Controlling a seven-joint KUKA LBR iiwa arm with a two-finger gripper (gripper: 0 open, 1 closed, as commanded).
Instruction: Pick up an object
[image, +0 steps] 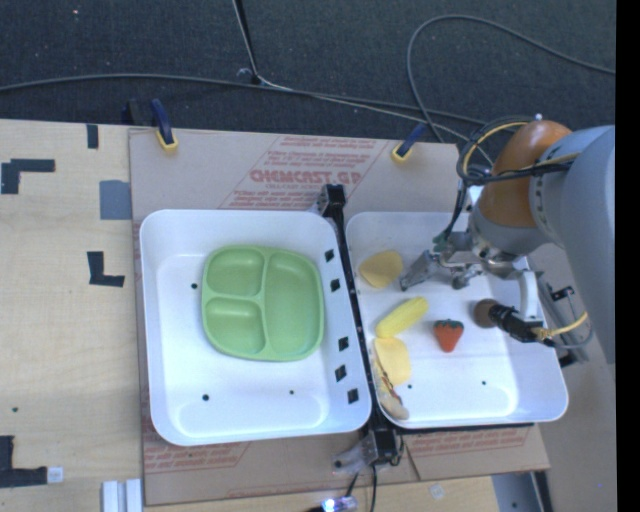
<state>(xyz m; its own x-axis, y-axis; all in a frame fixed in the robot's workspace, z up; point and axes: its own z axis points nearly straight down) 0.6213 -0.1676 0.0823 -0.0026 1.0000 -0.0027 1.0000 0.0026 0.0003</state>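
Hand (420, 275) over right bin (530, 400) | grip state unclear | strawberry (449, 335) at 5 o'clock | corn (401, 317) at 7 o'clock

Robotics laboratory bench: two white bins (160, 330) on a clamped cardboard sheet (300, 175) over a plywood top (60, 330) marked with black tape, loose cables (300, 90) trailing across dark carpet, and toy food (449, 334) as test objects.

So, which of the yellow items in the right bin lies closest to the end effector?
The rounded pale yellow piece at the bin's upper left, just left of the end effector; the others lie lower.
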